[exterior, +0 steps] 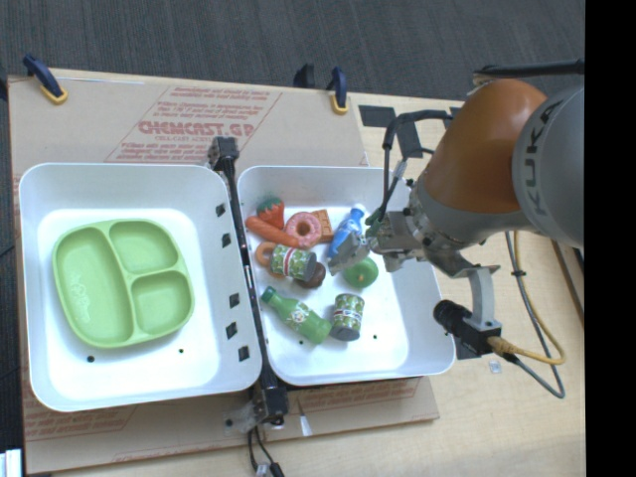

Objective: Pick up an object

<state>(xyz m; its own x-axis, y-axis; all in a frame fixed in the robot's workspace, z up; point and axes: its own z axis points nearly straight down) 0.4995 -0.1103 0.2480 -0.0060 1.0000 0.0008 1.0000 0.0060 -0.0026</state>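
The right bin (417,338) holds a heap of toy groceries: an orange carrot (262,226), a pink donut (303,230), a blue bottle (349,231), a green ball (363,272), a green-labelled can (289,261), a green bottle (298,316) and a small can (348,314). My gripper (350,252) reaches in from the right, low over the heap. Its tip lies between the blue bottle and the green ball, seemingly touching the bottle's lower end. I see nothing lifted.
The left bin (40,197) holds a light green divided plate (124,281). A black hinge strip (238,266) runs between the bins. The arm's bulky orange and grey wrist (487,167) overhangs the right bin's right wall. Cables (527,351) trail off to the right.
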